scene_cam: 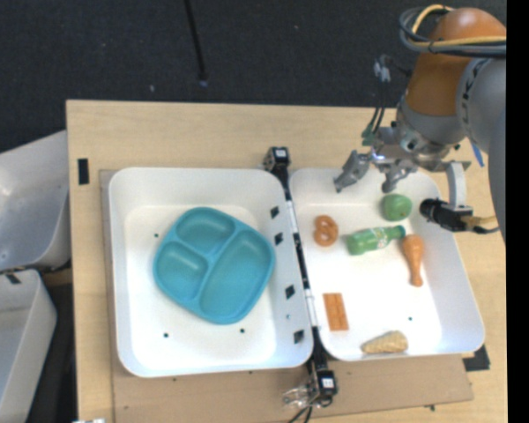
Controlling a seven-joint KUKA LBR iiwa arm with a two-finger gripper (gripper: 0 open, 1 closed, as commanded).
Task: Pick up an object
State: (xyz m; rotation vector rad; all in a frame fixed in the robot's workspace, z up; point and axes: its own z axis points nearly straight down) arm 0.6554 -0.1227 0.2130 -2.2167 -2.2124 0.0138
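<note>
Bread piece [384, 344]: nearest to us, we see a tan crust lying by the near wall of the right bin [450, 324], at about 6 o'clock in it.
Orange block [335, 311]: a flat orange bar at roughly 7 o'clock in that bin, close to the divider between the bins.
Drumstick [413, 256]: an orange-brown leg shape at 3 o'clock, just beside the green bottle's cap end.
Green bottle [375, 239]: lies on its side near the bin's centre, tilted slightly.
Pretzel [325, 229]: a small brown ring at 9 o'clock, apart from the bottle.
Green ball [395, 206]: at about 1 o'clock, the object nearest the pincer; we judge it the likeliest target.
Left bin [132, 342]: carries a blue divided plate [213, 264] near its centre.
Pincer [374, 173]: hovers over the far rim of the right bin at 12 o'clock, its two fingers spread apart with nothing between them.
Step in hand: we judge this the approach before a grasp, nothing lifted yet.
Doing it well: we would centre the spread fingers over the ball, descend straight, and close across its widest part, since a round thing may roll out of an off-centre pinch.
Edges: the ball sits near the far wall, so one finger has little room on that side; the bottle lies just nearer at 7 o'clock from it.
Open room: the bare floor at 4 to 5 o'clock in the right bin gives free space, and the bench [203, 135] beyond the bins is bare.
</note>
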